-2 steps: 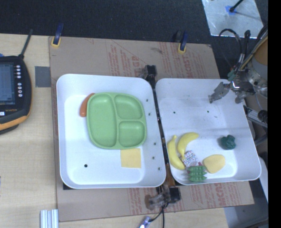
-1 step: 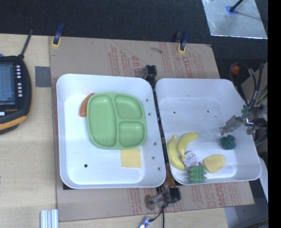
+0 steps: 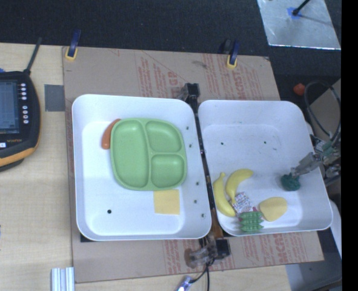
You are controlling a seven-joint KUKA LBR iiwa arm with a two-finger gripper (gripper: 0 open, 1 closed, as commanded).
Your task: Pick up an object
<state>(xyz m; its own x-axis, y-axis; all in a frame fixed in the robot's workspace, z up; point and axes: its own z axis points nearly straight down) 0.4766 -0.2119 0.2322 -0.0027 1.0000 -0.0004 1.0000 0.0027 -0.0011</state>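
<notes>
Apparently aiming at the small dark green object (image 3: 291,183), low against the right-hand wall of the right bin (image 3: 257,120), well apart from the rest of the clutter there. Touching it or hanging just over it with the gripper (image 3: 298,173), slanted in from the right edge; cannot tell which from this angle. Cannot tell either whether wide, narrow or closed on anything, being too small and blurred at the tip. No claim of a hold, then.

Judging by this: at the approach-and-grasp step, lift not yet done.

Next, by that reading: needs a straddle of the green object before closing, then a straight rise clear of the bin wall just beside it. Little room on the wall side, so risks a nudge or a slip rather than a clean pinch.

Further out along the front of the same bin: a rounded yellow piece (image 3: 273,208), near but not touching the target; then a ribbed green item (image 3: 250,222), a small printed packet (image 3: 241,201) and two bananas (image 3: 230,190) huddled by the left wall.

Across the divide in the left bin (image 3: 88,162): a green divided plate (image 3: 148,154), a flat yellow square (image 3: 167,202) just below it, something orange (image 3: 107,135) peeking from under the plate's left rim.
</notes>
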